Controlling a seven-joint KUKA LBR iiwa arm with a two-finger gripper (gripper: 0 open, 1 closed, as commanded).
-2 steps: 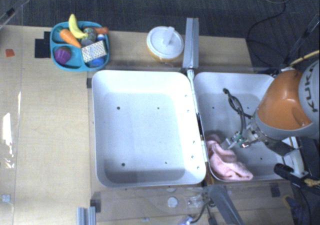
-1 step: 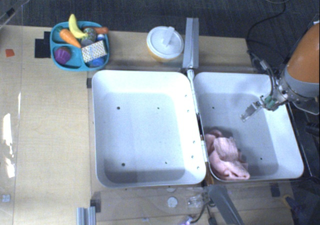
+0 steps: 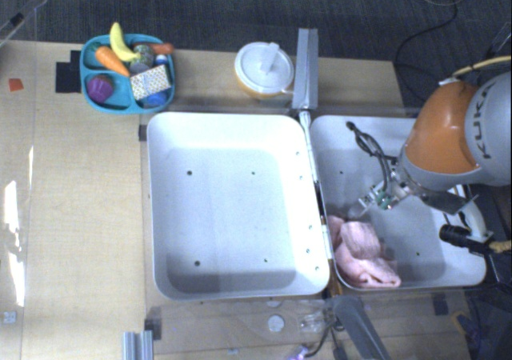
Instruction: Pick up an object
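A fixed camera looks down at a slant on a wooden bench (image 3: 72, 214) holding two shallow white bins side by side. The left bin (image 3: 232, 270) shows only a bare white floor with a few small dark dots. The right bin (image 3: 344, 150) holds the only thing to pick: a pale pink cloth (image 3: 362, 253), crumpled into a soft heap in the bin's near left corner, touching the wall that divides the two bins. A grey robot arm (image 3: 456, 142) with an orange band reaches in from the right, and its gripper (image 3: 382, 197) hangs just above and slightly right of the cloth, apart from it. The gripper is small and seen from above, so whether it is open or closed cannot be told, and nothing is seen in its grasp. The cloth looks light, limp and not fragile; it will likely sag and drape when lifted instead of keeping its shape. The best hold is probably a raised fold near the middle of the heap, away from the bin wall, pinched deep enough that the fabric does not slip free. Behind the bins sit a blue divided tray of toy food (image 3: 126, 72) and a white lidded bowl (image 3: 265, 69).
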